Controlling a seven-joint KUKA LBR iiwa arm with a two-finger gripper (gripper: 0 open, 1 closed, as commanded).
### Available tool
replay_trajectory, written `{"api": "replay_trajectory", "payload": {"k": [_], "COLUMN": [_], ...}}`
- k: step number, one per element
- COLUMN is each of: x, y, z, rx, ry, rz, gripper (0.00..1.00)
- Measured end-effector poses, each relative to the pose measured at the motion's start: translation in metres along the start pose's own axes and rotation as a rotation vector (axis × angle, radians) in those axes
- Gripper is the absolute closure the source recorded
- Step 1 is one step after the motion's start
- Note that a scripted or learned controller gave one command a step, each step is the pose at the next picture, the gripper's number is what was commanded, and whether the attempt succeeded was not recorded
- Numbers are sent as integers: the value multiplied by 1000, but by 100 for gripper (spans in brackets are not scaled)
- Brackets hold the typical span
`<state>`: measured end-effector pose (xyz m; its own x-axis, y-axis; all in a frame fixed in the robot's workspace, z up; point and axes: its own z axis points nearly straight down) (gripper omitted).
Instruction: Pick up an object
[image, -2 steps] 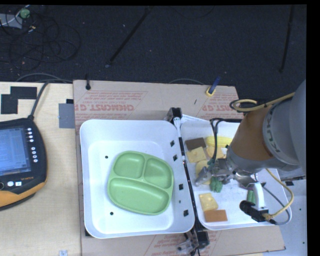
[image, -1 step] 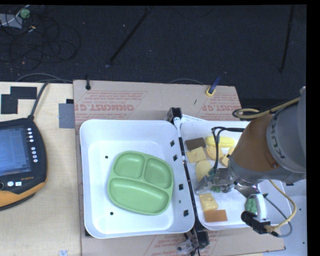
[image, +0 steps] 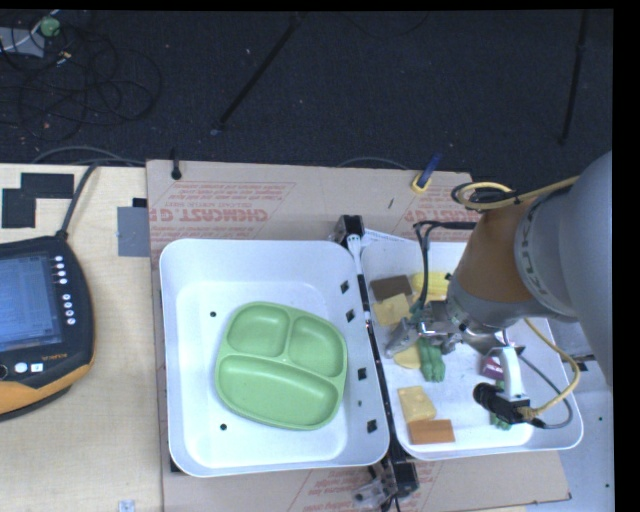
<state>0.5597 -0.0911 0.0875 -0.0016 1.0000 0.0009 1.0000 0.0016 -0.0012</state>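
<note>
Task thing looks like the green toy (image: 432, 362) in the right bin (image: 560, 432) — sitting around the middle, w/ yellow blocks (image: 407, 355) touching it at 9 o'clock. The claw (image: 428, 338) is down right on top of it, but can't tell if it's wide, narrow or gripping anything, too cluttered. So imo nothing's lifted yet, the whole pick is still to do.

Further out: a tan block (image: 417, 403) and an orange block (image: 431, 432) at 6 o'clock, brown block (image: 389, 288) at 11. Left bin (image: 190, 300) has a green divided plate (image: 282, 366).

Writing: cardboard (image: 230, 195) on the tabletop has red print, upside down — reads something like "CHEMCRAFT", not sure.
</note>
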Motion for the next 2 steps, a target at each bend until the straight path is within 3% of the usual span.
{"api": "replay_trajectory", "payload": {"k": [1, 2], "x": [-8, 4], "y": [-16, -28], "z": [0, 0], "rx": [-2, -2], "ry": [1, -1], "rz": [3, 2], "gripper": [0, 0]}}
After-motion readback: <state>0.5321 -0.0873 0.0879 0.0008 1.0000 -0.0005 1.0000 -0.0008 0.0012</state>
